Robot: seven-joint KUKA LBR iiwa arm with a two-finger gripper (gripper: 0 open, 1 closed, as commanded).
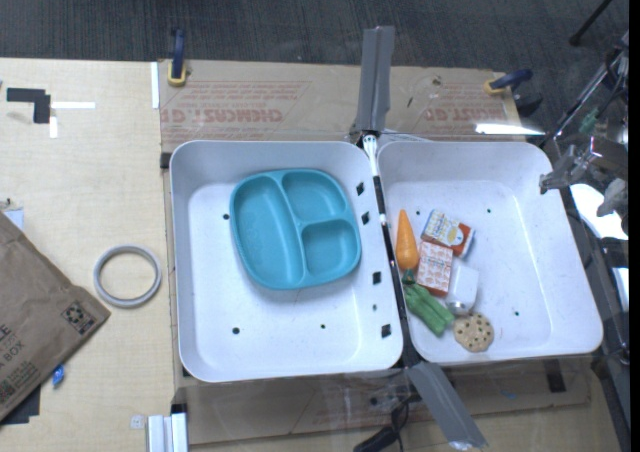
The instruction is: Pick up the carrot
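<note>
Two white bins (190,270) on a wooden worktop (80,190), one carrot (405,239), one teal divided plate (296,228), one cookie (473,332), dark carpet beyond, gripper (585,155) state unclear.

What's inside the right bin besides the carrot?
Right bin: carrot by the left wall, two snack packets, a white item, a green vegetable, a cookie. Anything beneath the packets is covered.

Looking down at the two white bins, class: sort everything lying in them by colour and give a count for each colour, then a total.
Blue: 1, the divided plate
Orange: 1, the carrot
Green: 1, the green vegetable
Red and white: 2, the small carton and the flat packet
White: 1, the white block
Brown: 1, the cookie
Total: 7
</note>
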